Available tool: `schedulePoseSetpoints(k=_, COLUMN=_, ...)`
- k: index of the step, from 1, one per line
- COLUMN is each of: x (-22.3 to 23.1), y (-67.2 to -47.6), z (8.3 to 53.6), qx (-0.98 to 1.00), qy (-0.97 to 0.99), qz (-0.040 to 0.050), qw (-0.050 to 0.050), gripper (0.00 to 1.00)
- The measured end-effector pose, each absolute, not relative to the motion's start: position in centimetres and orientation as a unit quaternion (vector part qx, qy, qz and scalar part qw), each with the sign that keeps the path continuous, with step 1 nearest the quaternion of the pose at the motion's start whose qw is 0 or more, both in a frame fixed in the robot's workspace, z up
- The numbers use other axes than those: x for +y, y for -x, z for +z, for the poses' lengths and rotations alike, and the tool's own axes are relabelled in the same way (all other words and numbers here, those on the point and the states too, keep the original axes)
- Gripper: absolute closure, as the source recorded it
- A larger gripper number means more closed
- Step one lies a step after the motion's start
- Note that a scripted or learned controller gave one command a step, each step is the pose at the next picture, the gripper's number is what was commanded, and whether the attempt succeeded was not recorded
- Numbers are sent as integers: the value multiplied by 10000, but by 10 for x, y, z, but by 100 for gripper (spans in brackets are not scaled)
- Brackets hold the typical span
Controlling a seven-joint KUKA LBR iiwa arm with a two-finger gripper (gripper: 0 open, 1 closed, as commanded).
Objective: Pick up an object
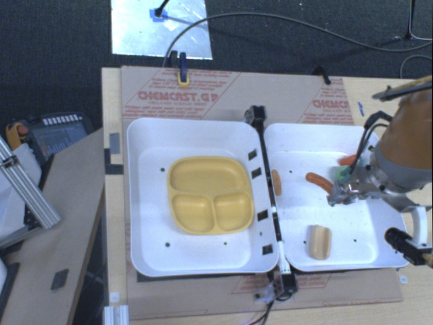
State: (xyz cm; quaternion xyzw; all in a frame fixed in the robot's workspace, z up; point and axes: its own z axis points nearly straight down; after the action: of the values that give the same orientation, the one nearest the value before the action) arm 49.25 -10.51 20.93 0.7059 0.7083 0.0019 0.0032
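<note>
The right bin (298,144) holds several small items. An orange sausage-shaped piece (316,179) lies near its middle. A smaller orange piece (276,181) sits by the bin's left wall. Another orange bit (347,160) and a green bit (345,174) lie close to the arm. A tan bread-like roll (319,241) stands near the front edge. My gripper (337,195) hangs low over the bin, just right of and below the sausage-shaped piece's right end. Whether it touches that piece is unclear.
The left bin (145,147) holds a yellow divided plate (206,195). A black-clipped divider (264,181) separates the two bins. The grey arm with its orange band (409,137) covers the right bin's right side. Cables run across the back.
</note>
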Motion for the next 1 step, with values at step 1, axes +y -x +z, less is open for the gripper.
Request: schedulePoseSetpoints(k=1, x=-116, y=-495, z=261, qx=7082, qy=-7060, qz=19, qw=35, gripper=100)
